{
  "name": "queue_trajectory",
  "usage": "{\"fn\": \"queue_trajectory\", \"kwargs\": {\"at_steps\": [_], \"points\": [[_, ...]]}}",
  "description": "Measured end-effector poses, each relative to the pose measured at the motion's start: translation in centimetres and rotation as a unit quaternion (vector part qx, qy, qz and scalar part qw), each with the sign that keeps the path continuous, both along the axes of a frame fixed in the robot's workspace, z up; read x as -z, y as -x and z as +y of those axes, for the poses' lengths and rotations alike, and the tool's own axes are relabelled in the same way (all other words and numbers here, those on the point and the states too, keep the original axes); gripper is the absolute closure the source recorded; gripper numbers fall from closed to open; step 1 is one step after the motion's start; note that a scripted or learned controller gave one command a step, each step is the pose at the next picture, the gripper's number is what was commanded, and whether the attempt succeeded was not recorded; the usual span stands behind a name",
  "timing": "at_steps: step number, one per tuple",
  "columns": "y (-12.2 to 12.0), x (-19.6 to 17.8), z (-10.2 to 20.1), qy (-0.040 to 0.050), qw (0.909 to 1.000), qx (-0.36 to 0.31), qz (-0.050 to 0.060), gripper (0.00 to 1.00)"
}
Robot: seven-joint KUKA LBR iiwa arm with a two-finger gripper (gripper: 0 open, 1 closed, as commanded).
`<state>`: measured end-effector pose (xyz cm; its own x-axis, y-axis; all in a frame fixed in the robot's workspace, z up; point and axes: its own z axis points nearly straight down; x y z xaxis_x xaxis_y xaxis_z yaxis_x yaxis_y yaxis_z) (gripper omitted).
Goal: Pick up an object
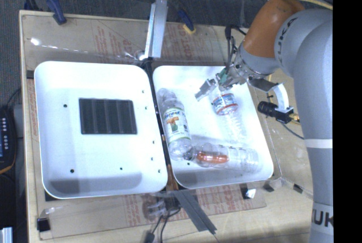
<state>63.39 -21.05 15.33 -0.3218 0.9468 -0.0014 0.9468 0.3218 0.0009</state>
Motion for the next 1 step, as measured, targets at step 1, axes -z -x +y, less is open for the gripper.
{"fn": "queue_trajectory", "kwargs": {"at_steps": [1], "points": [[-0.26,-4.42,-0.04,0.0000,0.9989,0.046,0.000,0.00]]}}
